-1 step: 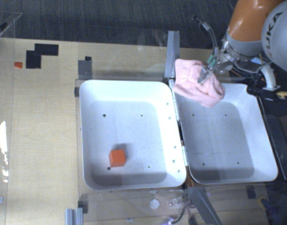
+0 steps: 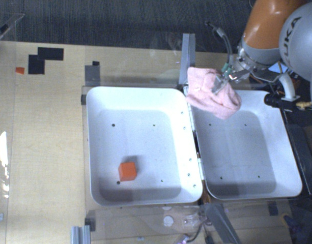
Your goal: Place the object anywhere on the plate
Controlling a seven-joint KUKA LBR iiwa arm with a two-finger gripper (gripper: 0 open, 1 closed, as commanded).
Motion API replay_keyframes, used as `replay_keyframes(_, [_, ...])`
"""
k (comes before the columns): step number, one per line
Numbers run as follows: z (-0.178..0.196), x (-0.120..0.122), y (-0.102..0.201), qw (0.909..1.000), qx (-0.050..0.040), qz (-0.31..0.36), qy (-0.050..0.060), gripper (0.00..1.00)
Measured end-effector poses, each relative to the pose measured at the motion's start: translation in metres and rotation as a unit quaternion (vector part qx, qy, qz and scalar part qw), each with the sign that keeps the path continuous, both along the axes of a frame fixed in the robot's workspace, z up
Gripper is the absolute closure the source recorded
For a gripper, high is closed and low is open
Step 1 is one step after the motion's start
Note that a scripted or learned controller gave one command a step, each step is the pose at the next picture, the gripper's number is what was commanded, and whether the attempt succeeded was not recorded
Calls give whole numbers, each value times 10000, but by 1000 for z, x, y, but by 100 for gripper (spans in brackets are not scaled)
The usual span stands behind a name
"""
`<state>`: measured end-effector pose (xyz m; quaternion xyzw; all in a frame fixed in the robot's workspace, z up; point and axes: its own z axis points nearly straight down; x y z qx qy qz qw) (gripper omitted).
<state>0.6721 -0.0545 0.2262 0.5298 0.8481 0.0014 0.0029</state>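
A crumpled pink cloth [image 2: 206, 96] hangs at the far left corner of the right bin [image 2: 247, 156], and its left part reaches over the divider between the bins. My gripper [image 2: 220, 85] comes in from the upper right and is shut on the cloth's top, with the fabric bunched between its fingers. A small orange cube [image 2: 128, 171] lies on the floor of the left bin [image 2: 145, 131], near its front left.
A grey upright post [image 2: 188, 52] stands just behind the cloth, between the bins. Black and orange markers [image 2: 41, 60] sit on the bench at the far left. The arm's cables and wrist [image 2: 278, 80] hang over the right bin's far right corner.
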Motion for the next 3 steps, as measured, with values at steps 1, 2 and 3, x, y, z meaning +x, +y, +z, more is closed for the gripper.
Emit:
replay_keyframes(1, [-1,-13,48,9796,-7,2010,-8,100])
replay_keyframes(2, [-8,-32,94,9194,-16,3932,-10,100])
replay_keyframes(3, [-12,-64,142,8483,-21,5296,-11,100])
